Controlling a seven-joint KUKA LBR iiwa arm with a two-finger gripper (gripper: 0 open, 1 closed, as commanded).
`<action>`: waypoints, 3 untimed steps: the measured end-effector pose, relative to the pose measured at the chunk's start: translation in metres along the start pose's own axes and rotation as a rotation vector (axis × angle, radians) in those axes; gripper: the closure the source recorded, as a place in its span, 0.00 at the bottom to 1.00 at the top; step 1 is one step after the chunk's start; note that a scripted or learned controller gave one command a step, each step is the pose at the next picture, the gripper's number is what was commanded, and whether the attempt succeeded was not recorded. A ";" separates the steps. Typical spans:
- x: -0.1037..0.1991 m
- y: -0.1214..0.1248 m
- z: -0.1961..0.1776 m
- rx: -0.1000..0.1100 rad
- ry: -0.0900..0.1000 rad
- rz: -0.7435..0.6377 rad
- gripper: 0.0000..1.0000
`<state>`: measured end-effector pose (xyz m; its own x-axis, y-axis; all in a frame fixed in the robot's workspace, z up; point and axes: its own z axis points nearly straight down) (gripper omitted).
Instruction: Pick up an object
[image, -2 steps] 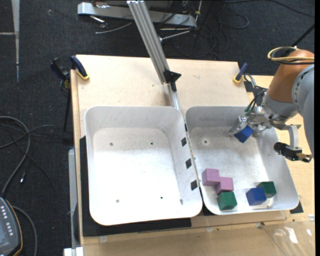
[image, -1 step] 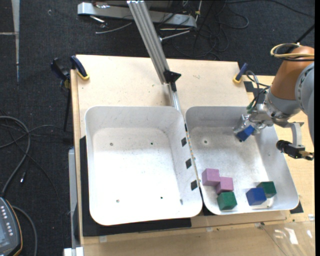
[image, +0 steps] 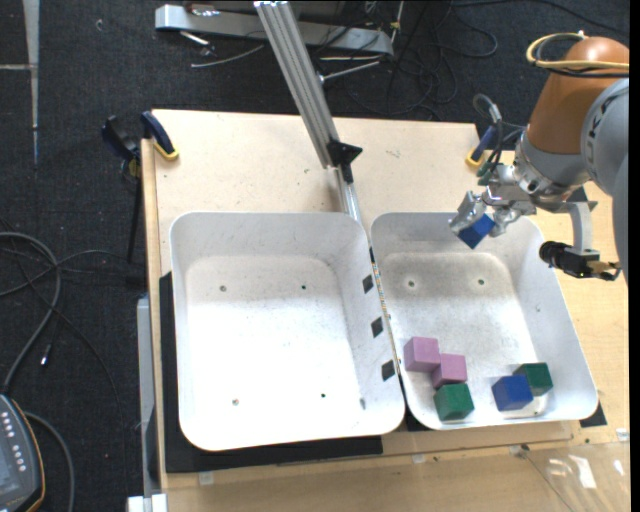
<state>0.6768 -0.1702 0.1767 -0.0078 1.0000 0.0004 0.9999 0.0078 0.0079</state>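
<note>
My gripper (image: 477, 222) hangs over the far edge of the right bin (image: 480, 300), shut on a small blue block (image: 477, 231) that shows between its fingers, lifted off the bin floor. Near the bin's front lie two pink blocks (image: 421, 351) (image: 450, 369), a green block (image: 454, 401), a blue block (image: 512, 392) and another green block (image: 536, 376).
The left bin (image: 270, 320) stands beside the right one, with a raised divider between them. A slanted metal rail (image: 305, 85) crosses the back of the bench. Clamps sit at the bench's far corners (image: 150, 135) (image: 484, 148).
</note>
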 end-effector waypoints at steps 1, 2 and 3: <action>0.066 -0.095 0.022 0.016 0.003 0.004 1.00; 0.155 -0.094 -0.021 0.005 0.003 -0.002 1.00; 0.206 -0.099 -0.019 0.010 0.002 -0.001 1.00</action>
